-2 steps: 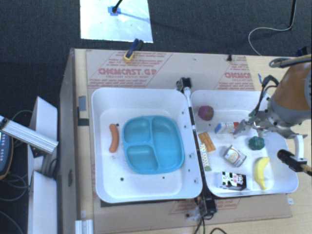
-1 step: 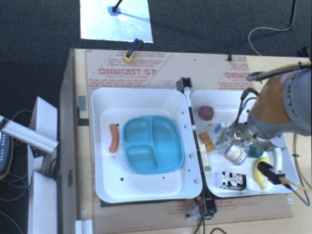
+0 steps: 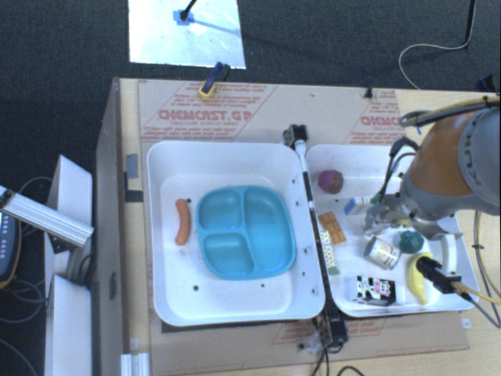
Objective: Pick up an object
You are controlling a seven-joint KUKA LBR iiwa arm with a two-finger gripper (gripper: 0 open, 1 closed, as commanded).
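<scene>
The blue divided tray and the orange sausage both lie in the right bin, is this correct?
Not quite. The camera view shows the blue divided tray and the orange sausage in the left bin, not the right one; the sausage lies beside the tray.

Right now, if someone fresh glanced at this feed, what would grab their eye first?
Probably the bright blue divided plate in the middle of the left bin, with an orange hot dog lying beside it on its left. Next, the grey and orange arm reaching in from the right over the right bin, where small things crowd together: a purple ball, a tin can and a yellow banana.
</scene>
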